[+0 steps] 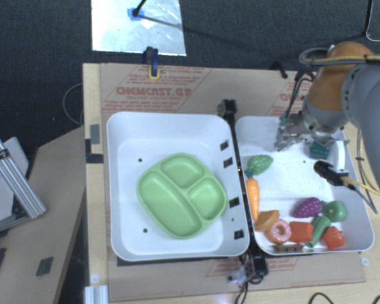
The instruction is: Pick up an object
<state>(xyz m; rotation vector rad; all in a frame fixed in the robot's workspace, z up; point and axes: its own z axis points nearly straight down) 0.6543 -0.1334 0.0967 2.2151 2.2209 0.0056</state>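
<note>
The table carries two white bins. The left bin, in the middle of the frame, holds a green divided plate. It is broad, flat and lies low on the floor, so it would probably be awkward to grip except at its raised rim.

The right bin holds the likelier targets, a heap of toy food along its lower edge and left wall. All of it looks like light, stiff, smooth moulded plastic. It should not crush, but rounded pieces could slip or roll out of a pinch.

- **Toy carrot**: lies lengthwise against the left wall. It is best taken across its narrow body, though the wall crowds one side.
- **Purple toy grapes**: lie at lower right, bumpy and close to other pieces.
- **Green toy vegetable**: sits alone just above the carrot, free on most sides, and seems the easiest to take across its middle.

The gripper hangs over the upper part of the right bin, above bare floor. It is near the green toy vegetable but apart from it and touches no toy. I cannot tell whether the gripper is apart or together, and nothing appears held.
</note>
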